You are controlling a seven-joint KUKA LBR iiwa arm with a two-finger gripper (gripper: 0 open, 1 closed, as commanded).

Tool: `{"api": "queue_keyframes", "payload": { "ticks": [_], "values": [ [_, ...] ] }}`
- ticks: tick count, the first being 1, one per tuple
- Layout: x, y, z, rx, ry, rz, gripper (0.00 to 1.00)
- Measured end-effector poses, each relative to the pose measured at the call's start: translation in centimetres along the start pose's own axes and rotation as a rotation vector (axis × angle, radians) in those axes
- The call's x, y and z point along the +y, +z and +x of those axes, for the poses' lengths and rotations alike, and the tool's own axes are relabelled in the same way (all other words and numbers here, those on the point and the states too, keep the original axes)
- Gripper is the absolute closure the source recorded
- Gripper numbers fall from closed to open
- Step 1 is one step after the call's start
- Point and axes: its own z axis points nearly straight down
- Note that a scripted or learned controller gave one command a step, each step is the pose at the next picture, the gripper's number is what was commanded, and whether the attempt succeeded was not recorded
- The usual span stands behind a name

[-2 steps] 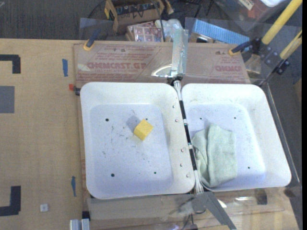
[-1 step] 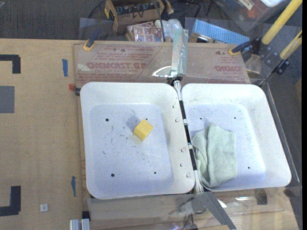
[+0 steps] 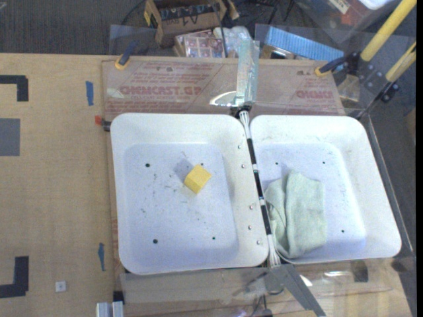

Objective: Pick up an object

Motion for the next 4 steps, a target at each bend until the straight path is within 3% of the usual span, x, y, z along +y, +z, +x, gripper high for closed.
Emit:
{"api": "queue_keyframes", "payload": {
  "ticks": [1, 2, 3, 4],
  "values": [
    [-0.1, 9.0, -1.7, 0.001, -0.259, 0.0, 1.0],
    [2.3, 14.8, 0.5, 0.001, -0.688, -0.002, 1.0],
    [8.5, 28.6, 1.9, 0.002, -0.426, -0.002, 1.0],
    [9.3, 15.1, -1.4, -0.001, -0.549, -0.001, 1.0]
  ]
}}
